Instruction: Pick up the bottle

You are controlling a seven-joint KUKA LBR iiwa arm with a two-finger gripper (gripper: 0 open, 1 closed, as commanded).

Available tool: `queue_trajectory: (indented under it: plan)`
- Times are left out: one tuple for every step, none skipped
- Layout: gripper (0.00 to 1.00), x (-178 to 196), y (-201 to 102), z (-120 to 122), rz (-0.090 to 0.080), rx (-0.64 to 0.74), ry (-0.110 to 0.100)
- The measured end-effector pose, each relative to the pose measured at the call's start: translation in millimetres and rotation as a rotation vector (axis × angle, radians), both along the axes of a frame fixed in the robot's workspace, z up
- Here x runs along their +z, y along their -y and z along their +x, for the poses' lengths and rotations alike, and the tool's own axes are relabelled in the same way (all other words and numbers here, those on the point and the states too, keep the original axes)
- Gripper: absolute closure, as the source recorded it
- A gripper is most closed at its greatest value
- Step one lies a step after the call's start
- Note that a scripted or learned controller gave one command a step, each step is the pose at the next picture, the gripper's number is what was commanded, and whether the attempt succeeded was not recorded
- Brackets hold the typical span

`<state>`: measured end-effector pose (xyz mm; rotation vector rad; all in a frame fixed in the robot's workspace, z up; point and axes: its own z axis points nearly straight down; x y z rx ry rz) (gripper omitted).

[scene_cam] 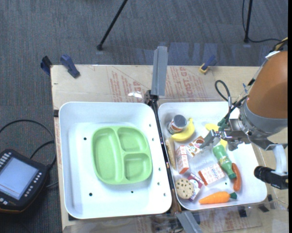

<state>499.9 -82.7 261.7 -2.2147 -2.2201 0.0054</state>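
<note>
The bottle (223,159), green with a dark cap end, lies tilted in the right bin (260,191) among food items, beside a red chili (236,177) and above a carrot (215,197). The gripper (219,139) hangs just over the bottle's upper end, part of that end hidden under it. Its fingers blur together; whether open or closed, I cannot tell.

The bench (88,84) is viewed from above at a slant by one fixed camera, set well back. Both bins are taken in, the left bin (71,154) toward nine o'clock, the right bin (255,178) toward four o'clock.
</note>
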Motion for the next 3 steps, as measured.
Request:
queue_trajectory:
  plan:
    - [0.00, -65, 62, 28, 0.000, -0.119, 0.001]
    - [0.00, -175, 119, 54, 0.001, -0.016, 0.004]
    - [1.00, -166, 121, 53, 0.002, -0.026, 0.002]
